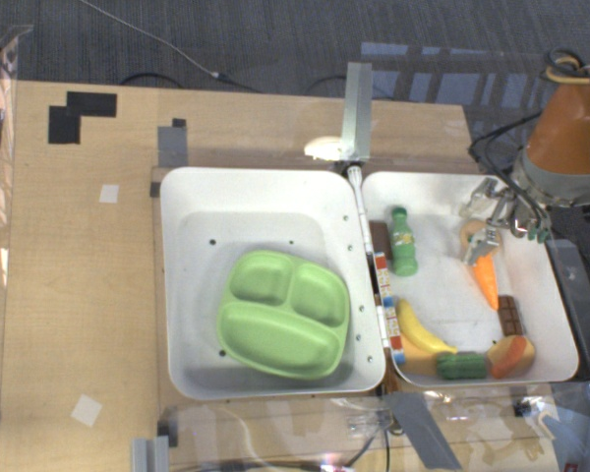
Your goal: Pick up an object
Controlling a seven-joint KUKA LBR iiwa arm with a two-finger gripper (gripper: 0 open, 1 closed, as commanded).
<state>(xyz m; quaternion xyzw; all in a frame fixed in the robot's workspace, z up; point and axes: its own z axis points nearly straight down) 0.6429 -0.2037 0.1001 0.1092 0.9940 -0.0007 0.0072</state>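
My gripper [484, 232] hangs over the upper right of the right bin [435, 193], just above the top of the orange carrot [486, 281], and I cannot tell whether it is clamped on anything. To my left a green bottle [403, 241] lies near the divider, and below me a brown block [509, 314], a banana [421, 330], a dark green piece [461, 366] and an orange-red fruit [512, 355] crowd the bin's near edge. The left bin [192, 205] holds a green divided plate [284, 313].

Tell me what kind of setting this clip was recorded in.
Probably a robotics lab bench for pick-up trials: two white bins side by side on a wooden bench, toy food like a banana, and the arm's end effector over the right bin.
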